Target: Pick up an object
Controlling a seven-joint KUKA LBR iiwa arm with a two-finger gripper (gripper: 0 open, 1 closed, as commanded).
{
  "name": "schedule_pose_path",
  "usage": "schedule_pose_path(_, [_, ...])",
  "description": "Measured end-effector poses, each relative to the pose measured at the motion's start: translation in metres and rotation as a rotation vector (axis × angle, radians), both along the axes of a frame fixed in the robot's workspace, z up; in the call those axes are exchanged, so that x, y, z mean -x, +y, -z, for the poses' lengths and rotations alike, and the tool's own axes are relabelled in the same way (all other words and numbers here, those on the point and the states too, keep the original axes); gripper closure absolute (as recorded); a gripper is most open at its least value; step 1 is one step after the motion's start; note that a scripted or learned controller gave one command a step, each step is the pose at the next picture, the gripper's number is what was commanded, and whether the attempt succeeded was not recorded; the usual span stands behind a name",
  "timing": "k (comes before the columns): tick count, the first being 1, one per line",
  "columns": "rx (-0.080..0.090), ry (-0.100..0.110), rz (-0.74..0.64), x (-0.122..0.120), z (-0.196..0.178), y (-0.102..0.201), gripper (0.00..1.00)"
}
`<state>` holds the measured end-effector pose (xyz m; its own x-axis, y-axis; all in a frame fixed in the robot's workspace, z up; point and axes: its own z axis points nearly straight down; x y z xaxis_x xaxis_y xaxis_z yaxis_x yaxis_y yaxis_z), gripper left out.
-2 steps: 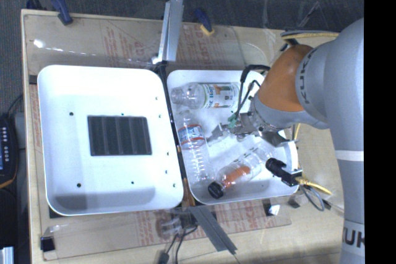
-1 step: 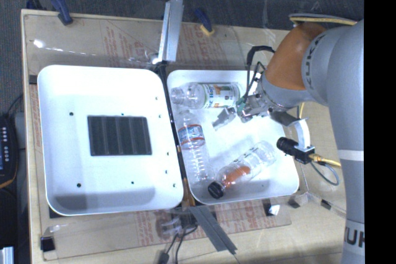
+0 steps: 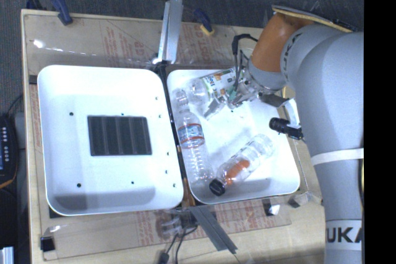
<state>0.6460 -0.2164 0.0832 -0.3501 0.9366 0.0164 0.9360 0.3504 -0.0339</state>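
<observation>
Bottle target: small clear bottle [image 3: 210, 88] with a printed label, lying at 12 o'clock in the right bin [image 3: 281, 179], its label end toward 2 o'clock.
Why there: it rests on its side near the bin's back wall, as loose clutter would settle; nothing props it.
Gripper [image 3: 235, 96]: low at the bottle's 3 o'clock end, reaching in from the right; looks placed for a grasp on that end.
Pincer state: cannot tell whether spread or pressed together; the tips blur into the clear plastic, so no hold can be claimed.
Look of target: see-through, crinkled, glare on its body, label in white with green and orange patches.
Long bottle [image 3: 190, 142]: lies along the bin's 9 o'clock wall, label at mid-length, well clear of the gripper.
Capped bottle [image 3: 242, 165]: at 6 o'clock, black cap, orange patch inside, lying slantwise.
Left bin [image 3: 62, 96]: holds a dark ribbed rectangle [image 3: 119, 135] at its centre.
Judgement: grasp attempt in hand, lift not yet evident.
</observation>
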Motion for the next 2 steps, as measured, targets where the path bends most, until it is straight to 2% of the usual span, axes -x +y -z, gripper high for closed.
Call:
schedule_pose_path(1, [0.006, -0.037, 0.072, -0.011, -0.071, 0.005, 0.0])
schedule_pose_path(2, [0.004, -0.034, 0.021, 0.044, -0.008, 0.072, 0.0])
